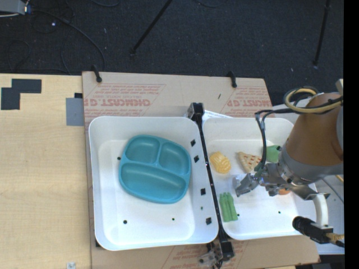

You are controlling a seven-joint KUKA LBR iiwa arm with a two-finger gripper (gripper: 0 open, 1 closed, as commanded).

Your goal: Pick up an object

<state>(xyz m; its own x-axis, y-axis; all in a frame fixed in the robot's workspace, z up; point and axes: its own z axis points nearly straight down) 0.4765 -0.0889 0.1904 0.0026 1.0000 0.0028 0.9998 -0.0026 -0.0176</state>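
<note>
Pincer (245, 185) low in the right bin (263, 228), tips pointing left; whether its jaws are spread or closed I cannot tell, and nothing is visibly between them. Nearest candidates: green ridged piece (228, 207) just below-left, yellow ridged piece (220, 163) above-left, tan wedge (248, 161) just above. Left bin (106, 217) holds a teal divided plate (155, 168).

Risk: descending between pieces and closing on nothing, or nudging the green piece against the divider.

Wrist hides a green item (273, 153) and something orange (283, 192); both unidentifiable.
</note>
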